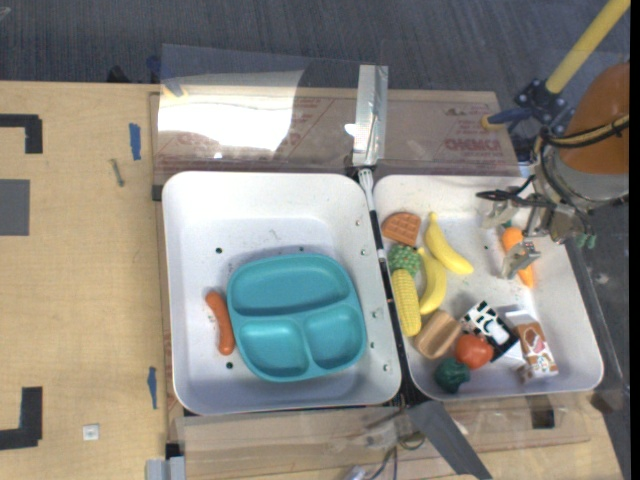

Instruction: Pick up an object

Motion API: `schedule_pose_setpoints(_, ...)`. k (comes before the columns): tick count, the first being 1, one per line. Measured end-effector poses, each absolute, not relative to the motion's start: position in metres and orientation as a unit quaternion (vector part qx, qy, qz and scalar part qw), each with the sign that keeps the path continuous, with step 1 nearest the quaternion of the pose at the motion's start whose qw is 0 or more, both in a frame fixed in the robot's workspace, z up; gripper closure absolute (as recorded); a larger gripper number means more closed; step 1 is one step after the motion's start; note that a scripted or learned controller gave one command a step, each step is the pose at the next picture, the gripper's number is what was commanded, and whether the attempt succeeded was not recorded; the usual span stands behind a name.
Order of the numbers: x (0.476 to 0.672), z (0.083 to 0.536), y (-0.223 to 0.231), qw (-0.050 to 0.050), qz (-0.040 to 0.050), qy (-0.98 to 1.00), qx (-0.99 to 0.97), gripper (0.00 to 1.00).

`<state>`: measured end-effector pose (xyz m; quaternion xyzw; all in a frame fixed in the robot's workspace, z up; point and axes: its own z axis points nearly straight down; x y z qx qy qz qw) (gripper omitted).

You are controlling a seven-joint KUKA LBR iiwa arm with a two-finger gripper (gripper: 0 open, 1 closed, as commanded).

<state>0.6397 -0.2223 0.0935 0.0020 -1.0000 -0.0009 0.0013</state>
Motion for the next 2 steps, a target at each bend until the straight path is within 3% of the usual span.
schedule_pose_setpoints(1,0.646,0.1126,-0.2212,-0.009,0.0022,-1.0,0.004,1.0)
schedule_pose_setpoints(2,0.6457,0.1116,-0.2207,-0.008,0.0018,-1.0,0.004,0.0)
